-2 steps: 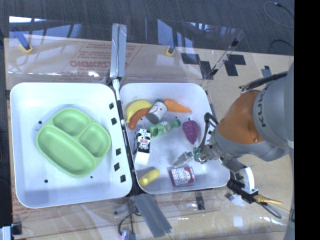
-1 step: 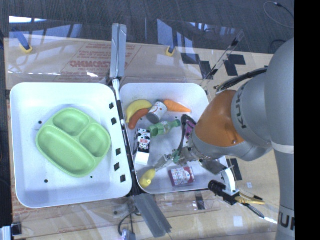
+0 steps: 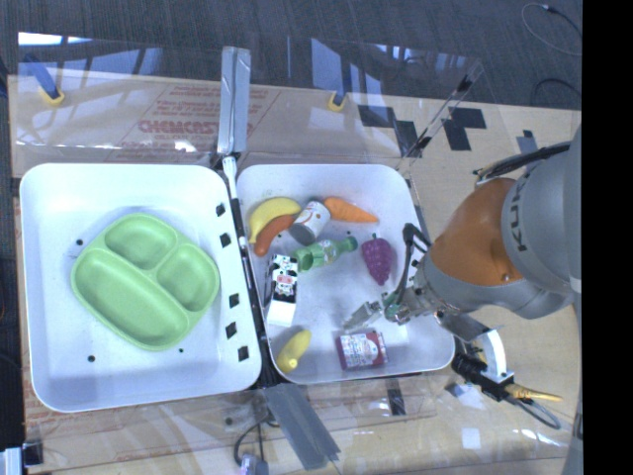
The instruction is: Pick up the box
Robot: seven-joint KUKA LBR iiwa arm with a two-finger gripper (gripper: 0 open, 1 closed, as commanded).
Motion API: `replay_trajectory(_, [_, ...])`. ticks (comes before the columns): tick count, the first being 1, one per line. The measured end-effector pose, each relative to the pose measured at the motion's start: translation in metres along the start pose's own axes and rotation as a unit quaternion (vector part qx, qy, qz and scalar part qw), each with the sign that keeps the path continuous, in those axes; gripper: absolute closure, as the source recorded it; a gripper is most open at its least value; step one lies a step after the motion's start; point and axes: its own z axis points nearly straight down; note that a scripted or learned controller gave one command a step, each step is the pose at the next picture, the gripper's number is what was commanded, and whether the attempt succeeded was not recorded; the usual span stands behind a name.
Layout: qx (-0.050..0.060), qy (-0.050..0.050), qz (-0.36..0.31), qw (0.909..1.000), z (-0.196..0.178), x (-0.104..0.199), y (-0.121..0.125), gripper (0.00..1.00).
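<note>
Two white bins: the left bin (image 3: 40, 265) holds one green tray (image 3: 145, 279); the right bin (image 3: 396, 181) holds eight items, the box (image 3: 284, 287) at its nine o'clock. Gripper (image 3: 371, 312) open, empty

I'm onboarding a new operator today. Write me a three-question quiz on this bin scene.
1. True or false: the green divided plate lies in the same bin as the box.
2. The gripper is: A) over the left bin, B) over the right bin, C) off the bench.
3. What fruit lies beside the carrot, near the divider?

Key: 1 false. 2 B. 3 the banana.
</note>
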Motion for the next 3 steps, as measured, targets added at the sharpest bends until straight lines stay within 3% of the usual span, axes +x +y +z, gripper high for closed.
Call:
replay_trajectory(1, [0.002, 0.001, -0.056, 0.9984, 0.0012, 0.0735, 0.0173, 0.00])
replay_trajectory(2, [0.002, 0.002, -0.098, 0.9952, 0.0013, 0.0708, 0.0164, 0.00])
replay_trajectory(3, [0.002, 0.002, -0.245, 0.9695, 0.0013, 0.0675, 0.0155, 0.00])
